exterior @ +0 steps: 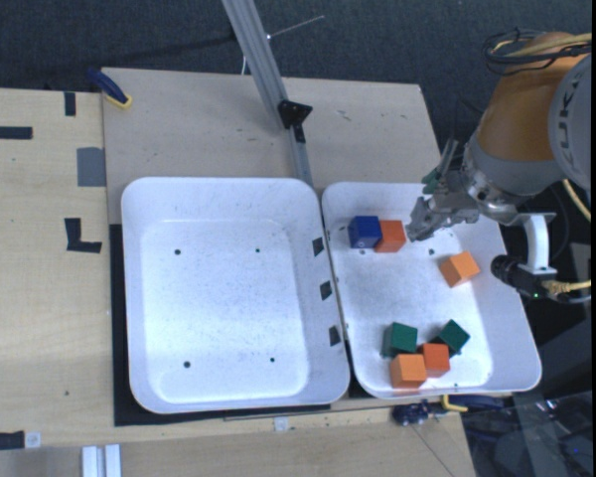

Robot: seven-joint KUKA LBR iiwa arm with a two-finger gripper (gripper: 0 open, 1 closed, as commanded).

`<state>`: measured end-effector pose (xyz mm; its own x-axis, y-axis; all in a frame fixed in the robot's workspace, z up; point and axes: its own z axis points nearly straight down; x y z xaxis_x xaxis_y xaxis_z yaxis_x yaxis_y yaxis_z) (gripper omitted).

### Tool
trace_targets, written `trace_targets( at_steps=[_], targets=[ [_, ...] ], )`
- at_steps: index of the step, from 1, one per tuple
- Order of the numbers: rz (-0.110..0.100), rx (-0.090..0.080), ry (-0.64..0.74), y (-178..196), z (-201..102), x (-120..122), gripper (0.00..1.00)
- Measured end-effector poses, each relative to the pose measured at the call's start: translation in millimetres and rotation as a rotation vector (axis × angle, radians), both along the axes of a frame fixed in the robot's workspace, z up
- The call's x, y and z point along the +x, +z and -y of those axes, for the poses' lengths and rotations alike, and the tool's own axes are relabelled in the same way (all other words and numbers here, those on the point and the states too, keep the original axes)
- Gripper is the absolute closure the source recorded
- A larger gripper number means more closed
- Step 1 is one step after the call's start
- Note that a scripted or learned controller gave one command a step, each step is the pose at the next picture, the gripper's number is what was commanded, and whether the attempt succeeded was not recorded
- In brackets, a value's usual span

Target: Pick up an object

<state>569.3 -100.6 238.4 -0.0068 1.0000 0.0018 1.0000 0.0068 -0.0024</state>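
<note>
In the right bin (507, 336), a blue cube (365, 232) and an orange-red block (389, 237) sit touching near the back left. An orange cube (460, 267) lies alone toward the right side. Near the front, two green blocks (400, 338) (454, 335) cluster with an orange cube (409, 369) and a red-orange cube (436, 357). My gripper (424, 223) hangs over the back of this bin, just right of the orange-red block, with nothing seen held in it.
The left bin (219, 296) stands beside the right one. A grey metal pole (263, 58) slants down from the top to the gap between the bins. Cables and a white fitting (536, 256) hang off the arm at the right.
</note>
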Motion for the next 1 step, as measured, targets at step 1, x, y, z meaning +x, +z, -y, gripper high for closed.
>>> trace_targets(
  at_steps=[1],
  targets=[
    [0.000, 0.000, 0.000, -11.8, -58.0, 4.1, 1.00]
  ],
)
